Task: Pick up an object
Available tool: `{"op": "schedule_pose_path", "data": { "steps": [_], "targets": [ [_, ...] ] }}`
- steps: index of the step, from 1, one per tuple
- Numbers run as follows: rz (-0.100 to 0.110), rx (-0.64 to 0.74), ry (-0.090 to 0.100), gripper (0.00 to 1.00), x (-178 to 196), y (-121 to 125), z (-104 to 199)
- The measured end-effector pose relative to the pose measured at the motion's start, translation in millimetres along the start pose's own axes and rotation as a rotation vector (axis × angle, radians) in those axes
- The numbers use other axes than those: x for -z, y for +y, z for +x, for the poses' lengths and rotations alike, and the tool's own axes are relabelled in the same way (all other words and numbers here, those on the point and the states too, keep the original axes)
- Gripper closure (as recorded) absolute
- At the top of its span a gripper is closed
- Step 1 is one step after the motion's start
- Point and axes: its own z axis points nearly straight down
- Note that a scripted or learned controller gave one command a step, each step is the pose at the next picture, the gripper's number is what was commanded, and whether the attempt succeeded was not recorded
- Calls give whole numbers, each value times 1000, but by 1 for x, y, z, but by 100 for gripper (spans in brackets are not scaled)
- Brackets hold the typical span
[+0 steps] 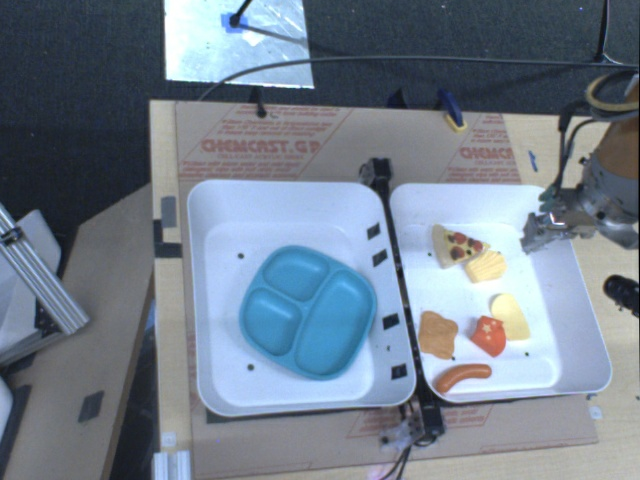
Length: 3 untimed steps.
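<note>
The right bin (575, 313) holds toy food: a pizza slice (457, 245), a yellow crinkled piece (487, 266), a pale yellow wedge (510, 314), a red strawberry-like piece (488, 336), a brown toast piece (438, 334) and an orange-red sausage (462, 375). My gripper (537, 231) hangs at the bin's upper right edge, right of the pizza slice and the yellow piece, apart from all of them. Nothing shows between its fingers.
The left bin (215, 268) holds a blue divided plate (308, 311). A black divider with clips (388, 268) runs between the bins. A metal sheet (235, 28) lies beyond the bench, and an aluminium frame piece (35, 283) stands at the left.
</note>
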Motion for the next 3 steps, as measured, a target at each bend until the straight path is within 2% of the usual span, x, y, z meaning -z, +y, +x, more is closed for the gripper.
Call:
{"op": "schedule_pose_path", "data": {
  "steps": [1,3],
  "targets": [
    [3,1,1,100,24,1,0],
    [4,6,3,100,30,25,102]
  ]
}}
